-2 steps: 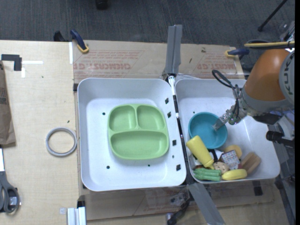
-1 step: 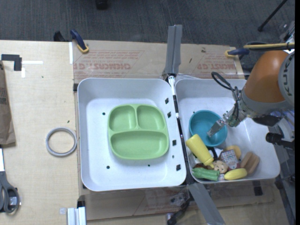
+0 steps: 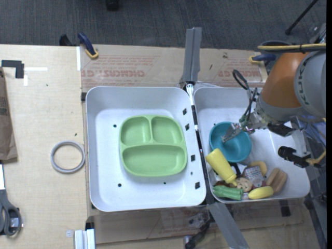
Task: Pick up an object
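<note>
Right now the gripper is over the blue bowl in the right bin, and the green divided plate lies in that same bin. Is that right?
Not quite. The camera view shows the green divided plate in the left bin. The gripper is over the blue bowl in the right bin.

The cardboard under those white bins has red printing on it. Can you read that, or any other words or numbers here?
Red print on the cardboard: upside down and too blurred to read.
Red print on the cardboard's right part: also too blurred.
Brown paper bag at the left edge: faint marks, unreadable.
No other legible text.
</note>
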Controlling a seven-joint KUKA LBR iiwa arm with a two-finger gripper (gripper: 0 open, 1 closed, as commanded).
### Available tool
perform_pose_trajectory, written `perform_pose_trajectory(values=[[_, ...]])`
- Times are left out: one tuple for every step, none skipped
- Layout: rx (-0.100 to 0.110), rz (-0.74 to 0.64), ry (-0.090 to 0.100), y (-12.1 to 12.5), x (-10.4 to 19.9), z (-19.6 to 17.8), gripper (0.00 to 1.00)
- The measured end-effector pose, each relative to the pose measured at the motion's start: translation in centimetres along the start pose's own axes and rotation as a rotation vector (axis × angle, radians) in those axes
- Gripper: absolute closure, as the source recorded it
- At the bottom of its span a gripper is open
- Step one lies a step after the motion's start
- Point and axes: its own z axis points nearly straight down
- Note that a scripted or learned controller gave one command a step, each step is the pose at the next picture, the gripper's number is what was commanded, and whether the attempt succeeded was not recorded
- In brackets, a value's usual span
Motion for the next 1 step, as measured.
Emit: perform_pose_trajectory(values=[[-0.001,0.000,0.000,0.06,-0.06,-1.01,1.00]])
